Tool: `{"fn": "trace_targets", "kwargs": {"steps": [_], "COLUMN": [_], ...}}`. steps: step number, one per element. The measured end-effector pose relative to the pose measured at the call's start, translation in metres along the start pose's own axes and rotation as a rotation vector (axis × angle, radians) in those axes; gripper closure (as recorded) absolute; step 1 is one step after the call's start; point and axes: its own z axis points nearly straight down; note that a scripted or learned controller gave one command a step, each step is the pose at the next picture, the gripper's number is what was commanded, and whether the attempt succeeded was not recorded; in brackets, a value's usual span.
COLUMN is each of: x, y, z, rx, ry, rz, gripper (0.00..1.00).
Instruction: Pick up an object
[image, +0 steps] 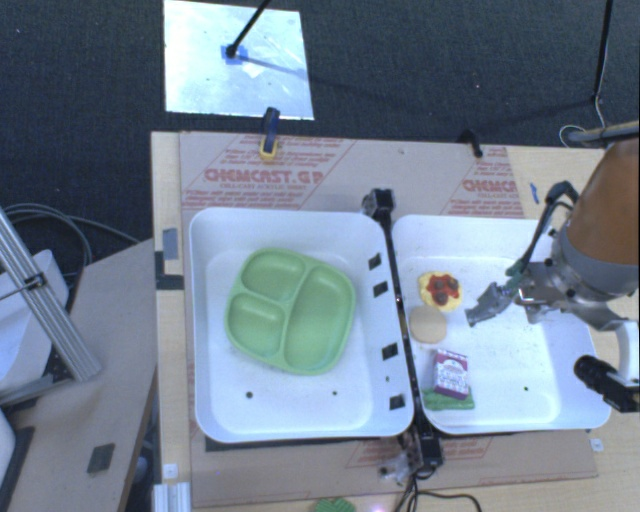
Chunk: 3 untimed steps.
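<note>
Honestly can't tell whether my tool (484, 304) is apart or together from this angle, it's just a grey blur of metal. It sits over the right bin (520, 405), just to the right of the little yellow-and-red piece (440, 289), and nothing visibly sits in it. It's close to that piece, but whether it touches is too fuzzy to call.

My arm (600, 235) comes in from the right edge, orange band up high, grey wrist below it, slanting down and left toward the bin's middle.

Stuff to pick from in the right bin: the yellow-and-red piece near the left wall, a round tan disc (428, 325) just below it, and a small purple-and-white carton (452, 376) lying on something green, down near the front-left corner.

Left bin (225, 400) has a green divided plate (291, 310) lying flat in the middle. Both bins sit side by side on the cardboard-covered counter (300, 170).
</note>
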Motion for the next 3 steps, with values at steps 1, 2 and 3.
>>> {"fn": "trace_targets", "kwargs": {"steps": [1,2,3], "x": [0.000,-0.001,0.072], "y": [-0.006,-0.004,0.057], "z": [0.174,0.157,0.062], "rx": [0.004,-0.001,-0.012], "ry": [0.001,-0.001,0.002], "rz": [0.003,0.004,-0.010], "gripper": [0.00,1.00,1.00]}}
